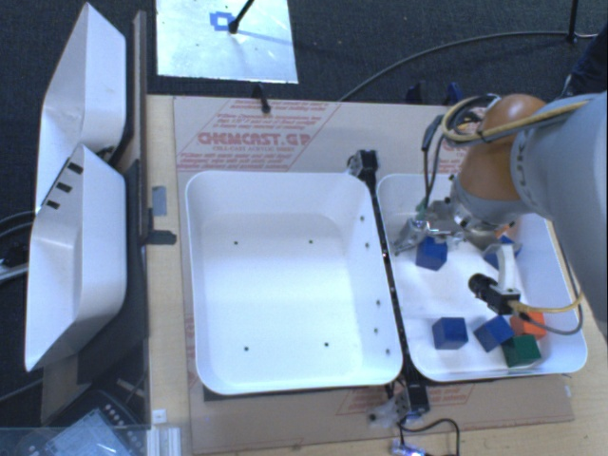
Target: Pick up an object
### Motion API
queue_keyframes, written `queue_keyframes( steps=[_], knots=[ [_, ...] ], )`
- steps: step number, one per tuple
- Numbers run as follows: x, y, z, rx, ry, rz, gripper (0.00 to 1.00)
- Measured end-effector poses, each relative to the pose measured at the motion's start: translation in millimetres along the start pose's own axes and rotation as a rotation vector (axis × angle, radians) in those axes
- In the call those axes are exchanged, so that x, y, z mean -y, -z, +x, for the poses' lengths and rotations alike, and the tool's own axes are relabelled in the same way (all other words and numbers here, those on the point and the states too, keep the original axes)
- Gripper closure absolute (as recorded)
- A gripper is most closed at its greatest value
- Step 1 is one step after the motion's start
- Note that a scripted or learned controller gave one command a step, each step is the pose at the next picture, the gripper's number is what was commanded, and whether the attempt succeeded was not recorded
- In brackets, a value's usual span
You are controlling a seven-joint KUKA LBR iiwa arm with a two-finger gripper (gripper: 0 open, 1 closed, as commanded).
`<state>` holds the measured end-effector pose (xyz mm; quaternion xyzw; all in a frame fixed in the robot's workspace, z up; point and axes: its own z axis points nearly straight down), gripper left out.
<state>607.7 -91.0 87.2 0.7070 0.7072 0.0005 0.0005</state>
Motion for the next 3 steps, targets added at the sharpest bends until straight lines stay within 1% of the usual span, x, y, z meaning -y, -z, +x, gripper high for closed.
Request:
queue_keyframes(
  steps=[1,2,3],
  knots=[
    [-0.7,10.9,-0.8,0.001,-0.001,-0.002,1.00],
    [18.6,103.9,88.6,-0.003,0.008,-0.007,1.00],
    [-26.1,121.1,169.7,-0.002,0.007,-0.001,1.00]
  ],
)
